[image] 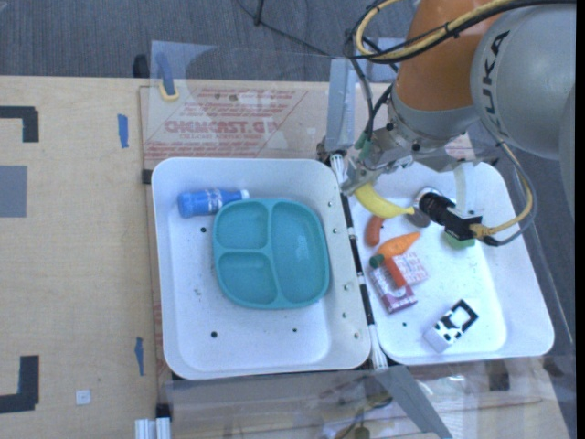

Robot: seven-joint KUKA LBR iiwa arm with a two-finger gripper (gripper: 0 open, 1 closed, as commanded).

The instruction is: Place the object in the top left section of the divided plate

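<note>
Gripper [366, 174] low over right bin [521, 327], at upper-left corner — just above banana [384, 205]. Finger spread: cannot tell — wrist hides it. Teal divided plate [271, 251] in left bin [174, 318].

A blue bottle [208, 200] lies near the left bin's [183, 337] back edge; a black-and-white block [452, 324] sits near the right bin's [521, 318] front edge.

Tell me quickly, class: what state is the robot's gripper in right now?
Gripper: cannot be told; it sits low over the right bin, just above the banana.
</note>
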